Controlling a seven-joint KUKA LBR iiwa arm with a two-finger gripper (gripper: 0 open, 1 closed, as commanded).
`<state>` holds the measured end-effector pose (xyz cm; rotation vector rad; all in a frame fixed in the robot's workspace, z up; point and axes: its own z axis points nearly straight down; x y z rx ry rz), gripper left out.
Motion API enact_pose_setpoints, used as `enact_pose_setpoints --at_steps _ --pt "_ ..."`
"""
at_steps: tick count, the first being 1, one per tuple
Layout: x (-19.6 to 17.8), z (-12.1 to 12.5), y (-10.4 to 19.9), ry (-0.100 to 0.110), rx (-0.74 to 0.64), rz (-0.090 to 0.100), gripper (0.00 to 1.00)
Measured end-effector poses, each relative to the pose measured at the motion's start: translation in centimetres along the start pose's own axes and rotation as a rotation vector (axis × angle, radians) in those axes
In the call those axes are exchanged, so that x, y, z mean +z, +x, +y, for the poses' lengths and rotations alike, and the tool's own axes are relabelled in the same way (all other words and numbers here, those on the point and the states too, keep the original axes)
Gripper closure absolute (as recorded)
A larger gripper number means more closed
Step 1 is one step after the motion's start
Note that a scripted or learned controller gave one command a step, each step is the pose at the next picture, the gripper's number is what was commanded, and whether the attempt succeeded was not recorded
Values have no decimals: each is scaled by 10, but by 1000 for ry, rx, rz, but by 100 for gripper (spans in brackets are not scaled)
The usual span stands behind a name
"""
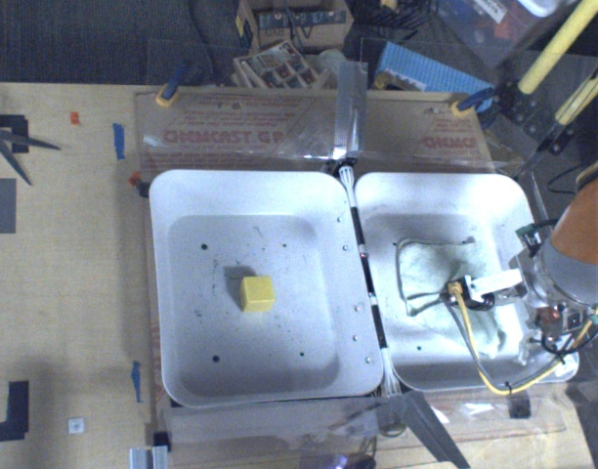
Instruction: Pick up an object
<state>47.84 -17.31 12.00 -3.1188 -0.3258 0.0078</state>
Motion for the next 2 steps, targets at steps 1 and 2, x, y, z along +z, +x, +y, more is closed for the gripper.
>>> enact_pose_setpoints --at_steps 1,2 --pt "-66 -59 13 -7 -233 3 0" --pt "-76 -58 13 -7 -231 3 100"
